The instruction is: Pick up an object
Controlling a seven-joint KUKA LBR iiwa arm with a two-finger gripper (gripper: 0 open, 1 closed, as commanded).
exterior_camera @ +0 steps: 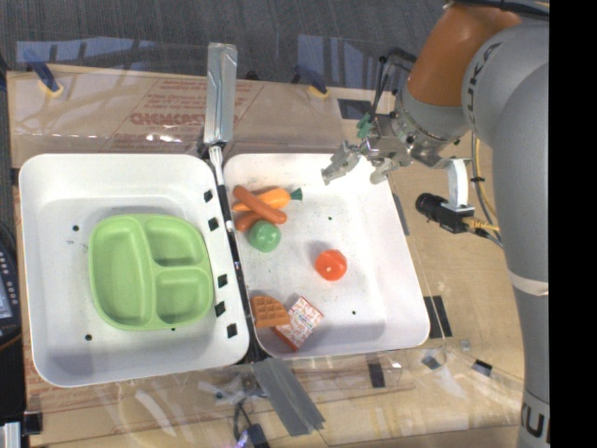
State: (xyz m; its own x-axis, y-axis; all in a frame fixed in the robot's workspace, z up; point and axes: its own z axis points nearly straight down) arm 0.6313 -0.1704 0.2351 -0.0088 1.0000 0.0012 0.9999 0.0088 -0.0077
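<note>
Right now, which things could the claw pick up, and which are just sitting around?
Could be picked up, all in the right bin:
carrot
hot dog
green ball
orange ball
waffle
red-and-white packet

Just sitting around:
green divided plate in the left bin
tape on the bench

The claw holds nothing.

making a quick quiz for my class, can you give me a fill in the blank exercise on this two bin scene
1. The green divided plastic tray lies in the ____ white bin.
2. The round orange ball lies in the ____ white bin.
3. The tray has ____ compartments.
4. The two-finger gripper hangs over the right bin's ____ edge.

Missing words: left; right; three; far
</note>
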